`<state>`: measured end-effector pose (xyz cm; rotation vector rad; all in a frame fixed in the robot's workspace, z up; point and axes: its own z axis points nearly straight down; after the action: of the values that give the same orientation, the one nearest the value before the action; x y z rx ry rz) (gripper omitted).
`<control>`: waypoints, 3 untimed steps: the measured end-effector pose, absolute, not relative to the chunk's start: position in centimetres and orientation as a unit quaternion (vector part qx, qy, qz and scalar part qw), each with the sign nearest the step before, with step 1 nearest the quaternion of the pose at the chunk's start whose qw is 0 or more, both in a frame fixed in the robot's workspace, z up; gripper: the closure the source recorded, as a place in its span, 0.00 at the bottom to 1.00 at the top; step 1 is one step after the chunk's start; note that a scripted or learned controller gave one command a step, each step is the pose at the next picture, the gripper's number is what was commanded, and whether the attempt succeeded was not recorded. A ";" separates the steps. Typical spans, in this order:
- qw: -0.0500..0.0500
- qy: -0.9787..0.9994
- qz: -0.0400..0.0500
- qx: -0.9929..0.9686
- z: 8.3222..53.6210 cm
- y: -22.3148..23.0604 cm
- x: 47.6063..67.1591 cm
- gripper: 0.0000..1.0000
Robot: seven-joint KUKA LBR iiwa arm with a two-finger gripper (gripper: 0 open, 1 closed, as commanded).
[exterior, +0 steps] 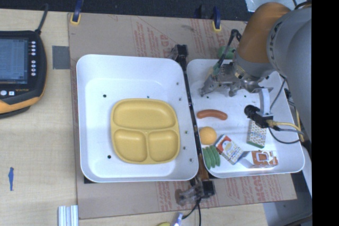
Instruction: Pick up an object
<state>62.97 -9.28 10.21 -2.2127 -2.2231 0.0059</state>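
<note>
1. A hot dog [212, 114] lies in the right bin [296, 166], near its left wall, untouched
2. Below it sit an orange [207, 135], a green pea pod [211, 156], and small cartons [231, 149]
3. The claw [222, 83] hangs over the bin's upper part, apart from the hot dog; whether it is open or closed cannot be told
4. The left bin [90, 114] holds a yellow divided tray [144, 130]
5. Judged progress: nothing lifted yet; descent, grip and raise remain
</note>
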 end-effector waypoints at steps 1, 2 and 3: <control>0.001 -0.709 0.000 -0.706 9.2 -9.7 65.6 0.00; 0.000 -0.708 0.000 -0.706 9.2 -11.1 65.7 0.00; 0.000 -0.708 0.000 -0.706 9.2 -11.0 65.7 0.00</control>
<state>65.65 -10.96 9.21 -2.2173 -2.2246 0.0011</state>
